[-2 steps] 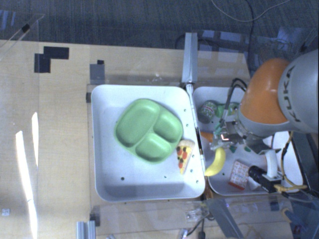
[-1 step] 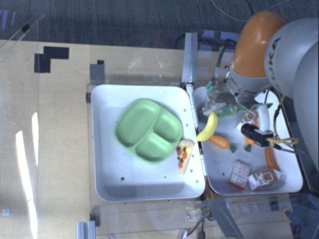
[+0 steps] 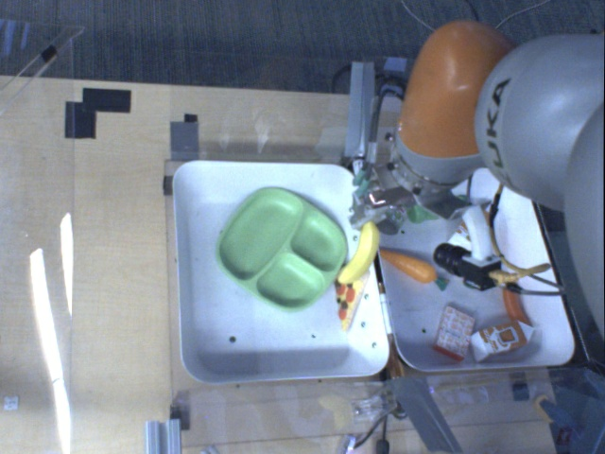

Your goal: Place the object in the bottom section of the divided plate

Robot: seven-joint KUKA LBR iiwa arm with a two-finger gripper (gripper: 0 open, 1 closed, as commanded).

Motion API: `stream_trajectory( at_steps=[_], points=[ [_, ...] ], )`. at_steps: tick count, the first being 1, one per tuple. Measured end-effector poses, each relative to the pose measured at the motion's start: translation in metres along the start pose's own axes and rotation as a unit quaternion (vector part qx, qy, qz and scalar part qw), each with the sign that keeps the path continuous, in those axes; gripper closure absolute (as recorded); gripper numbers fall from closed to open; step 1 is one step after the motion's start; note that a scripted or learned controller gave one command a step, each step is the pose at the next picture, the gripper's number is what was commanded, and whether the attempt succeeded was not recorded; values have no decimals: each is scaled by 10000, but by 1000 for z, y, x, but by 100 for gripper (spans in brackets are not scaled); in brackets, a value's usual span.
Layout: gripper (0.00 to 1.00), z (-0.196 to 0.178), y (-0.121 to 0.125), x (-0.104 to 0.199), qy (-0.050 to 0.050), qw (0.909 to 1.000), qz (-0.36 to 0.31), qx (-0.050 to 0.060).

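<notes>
My pincer (image 3: 376, 208) hung at the left bin's (image 3: 203, 348) right rim, over the banana's (image 3: 359, 253) upper end; I could not tell its grip. The banana lay beside the green divided plate (image 3: 282, 244).

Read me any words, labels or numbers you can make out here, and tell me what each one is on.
"UKA", running vertically on the grey arm; the start of the name is cut off.
The print on the small carton is too blurred to read.
The print on the patterned box is also too blurred.
</notes>
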State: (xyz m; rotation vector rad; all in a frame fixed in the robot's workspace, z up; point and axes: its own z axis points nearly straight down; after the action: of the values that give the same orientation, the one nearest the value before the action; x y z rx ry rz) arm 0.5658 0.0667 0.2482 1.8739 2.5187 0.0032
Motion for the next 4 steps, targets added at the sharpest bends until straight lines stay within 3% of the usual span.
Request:
stream_trajectory(
  at_steps=[1, 2, 3, 4],
  points=[
    [100, -21, 19, 15, -2, 9998, 189, 2],
    [100, 35, 25, 58, 1, 9922, 1246, 12],
    [100, -29, 108, 24, -9, 9771, -2126, -28],
    [100, 1, 38, 39, 1, 9812, -1929, -3]
  ],
)
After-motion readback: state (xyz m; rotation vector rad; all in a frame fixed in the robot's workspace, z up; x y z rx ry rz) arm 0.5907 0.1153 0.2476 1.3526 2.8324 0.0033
